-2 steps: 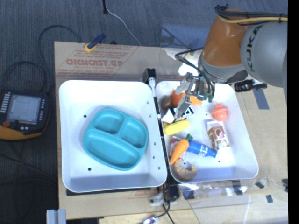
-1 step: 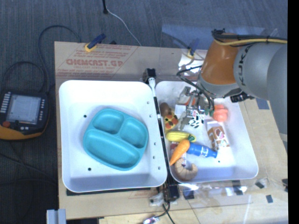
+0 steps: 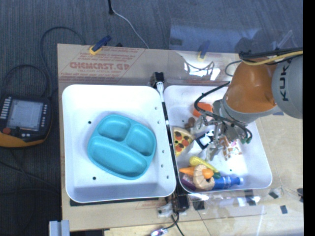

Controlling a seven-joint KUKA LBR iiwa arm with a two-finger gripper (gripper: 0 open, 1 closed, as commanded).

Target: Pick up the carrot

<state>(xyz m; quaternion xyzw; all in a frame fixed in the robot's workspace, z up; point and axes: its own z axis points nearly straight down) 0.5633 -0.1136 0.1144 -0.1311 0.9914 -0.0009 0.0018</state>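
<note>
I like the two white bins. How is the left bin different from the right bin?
The left bin holds one blue divided plate; the right bin holds a jumble of small toys, like a pizza slice and a blue bottle. The arm's gripper hangs over the right bin, not the left bin. Both are shallow and white.

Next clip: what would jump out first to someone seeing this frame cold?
The bright blue divided plate lying alone in the left bin, and the arm's orange band looming over the right bin. Below it, toys crowd that bin's near corner, among them a carrot and a blue bottle.
</note>
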